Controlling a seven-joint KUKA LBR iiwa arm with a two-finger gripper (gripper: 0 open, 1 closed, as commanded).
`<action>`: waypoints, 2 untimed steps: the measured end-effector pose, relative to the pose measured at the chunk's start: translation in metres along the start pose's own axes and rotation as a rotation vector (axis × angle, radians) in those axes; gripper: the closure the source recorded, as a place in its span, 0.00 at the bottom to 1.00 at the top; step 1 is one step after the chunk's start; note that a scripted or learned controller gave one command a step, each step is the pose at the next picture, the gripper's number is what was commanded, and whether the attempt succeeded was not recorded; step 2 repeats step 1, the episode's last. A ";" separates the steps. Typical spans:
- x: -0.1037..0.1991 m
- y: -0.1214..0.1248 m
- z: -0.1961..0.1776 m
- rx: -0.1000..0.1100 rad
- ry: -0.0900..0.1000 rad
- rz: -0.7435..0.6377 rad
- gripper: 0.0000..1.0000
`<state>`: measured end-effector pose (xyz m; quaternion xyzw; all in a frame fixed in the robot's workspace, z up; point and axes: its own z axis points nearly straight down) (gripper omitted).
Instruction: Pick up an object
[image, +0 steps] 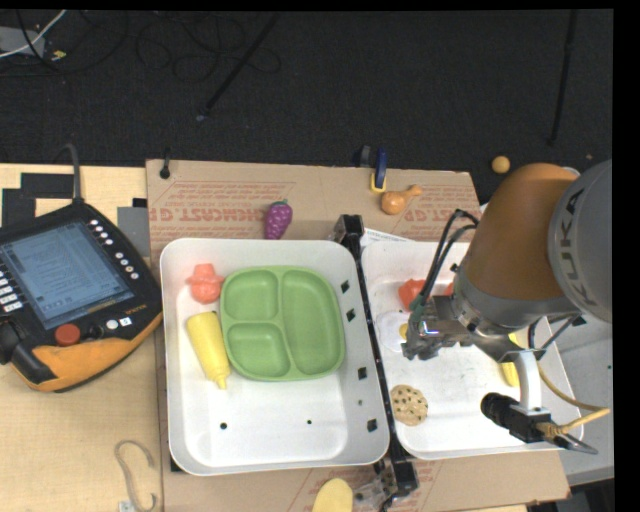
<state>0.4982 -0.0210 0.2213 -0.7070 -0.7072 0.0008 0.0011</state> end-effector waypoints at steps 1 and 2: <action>0.006 -0.001 -0.013 -0.001 0.000 0.000 1.00; 0.006 -0.001 -0.013 -0.001 0.000 0.000 1.00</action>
